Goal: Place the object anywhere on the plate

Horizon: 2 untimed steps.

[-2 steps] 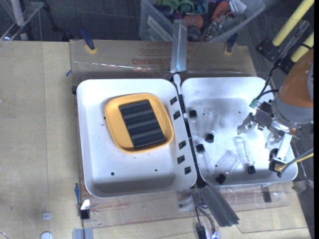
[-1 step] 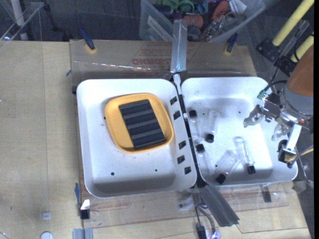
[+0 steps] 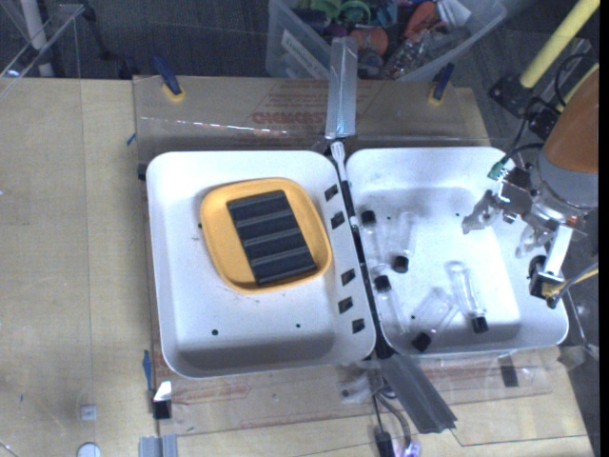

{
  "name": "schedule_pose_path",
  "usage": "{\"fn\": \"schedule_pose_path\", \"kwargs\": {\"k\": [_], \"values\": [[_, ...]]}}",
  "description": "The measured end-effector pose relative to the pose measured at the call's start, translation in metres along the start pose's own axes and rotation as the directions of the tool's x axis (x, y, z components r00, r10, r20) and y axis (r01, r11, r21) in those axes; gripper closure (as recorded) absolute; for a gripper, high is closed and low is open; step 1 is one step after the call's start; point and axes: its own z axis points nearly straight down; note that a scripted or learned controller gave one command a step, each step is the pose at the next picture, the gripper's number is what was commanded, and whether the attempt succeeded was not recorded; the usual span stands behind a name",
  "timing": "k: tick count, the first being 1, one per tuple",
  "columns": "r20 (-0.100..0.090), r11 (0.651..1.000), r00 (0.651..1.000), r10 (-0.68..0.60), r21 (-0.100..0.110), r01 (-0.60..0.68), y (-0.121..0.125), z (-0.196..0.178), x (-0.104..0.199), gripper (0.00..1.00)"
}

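Note:
A yellow plate (image 3: 221, 251) lies in the left bin (image 3: 181, 331). On the plate rests a dark grey ridged rectangular block (image 3: 271, 237), covering most of its middle. Several clear plastic tubes with black caps lie scattered in the right bin (image 3: 428, 184), such as one tube (image 3: 465, 291) near the front right and another (image 3: 404, 236) near the divider. My gripper (image 3: 514, 246) hangs over the right side of the right bin, open, its fingers spread with nothing between them. It is far from the plate.
A divider (image 3: 348, 255) with black clips separates the two bins. A clear box of colourful items (image 3: 381, 12) stands behind the bins. The arm and its cables (image 3: 571, 141) occupy the right edge. Bare bench lies to the left.

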Motion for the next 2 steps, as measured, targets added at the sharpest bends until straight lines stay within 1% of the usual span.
{"fn": "schedule_pose_path", "kwargs": {"k": [1,2], "values": [[0.0,0.994,0.994,-0.108,-0.001,0.108,0.023,0.012,0.036,0.0],[-0.001,0.996,0.996,-0.092,-0.001,0.092,0.006,-0.027,0.054,0.0]]}}
